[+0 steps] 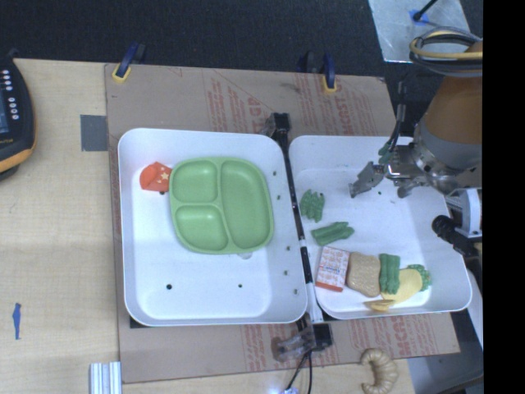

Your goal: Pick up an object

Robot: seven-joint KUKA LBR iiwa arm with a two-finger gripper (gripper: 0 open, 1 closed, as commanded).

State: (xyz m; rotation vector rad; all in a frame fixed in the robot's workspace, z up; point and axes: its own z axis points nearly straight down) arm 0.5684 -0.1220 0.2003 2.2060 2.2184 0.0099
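My gripper hangs over the upper part of the right bin, fingers spread open with nothing between them. Below and left of it lie a small green leafy toy and a green bean pod. Along the bin's front edge sit a red and white packet, a brown bread slice, a green vegetable and a yellow piece. In the left bin rests a green divided plate with a red toy beside its left edge.
A black and orange pendant lies at the bench's left edge. A tan curled object sits on the bench in front of the right bin. Blue clamps hold the cardboard at the back.
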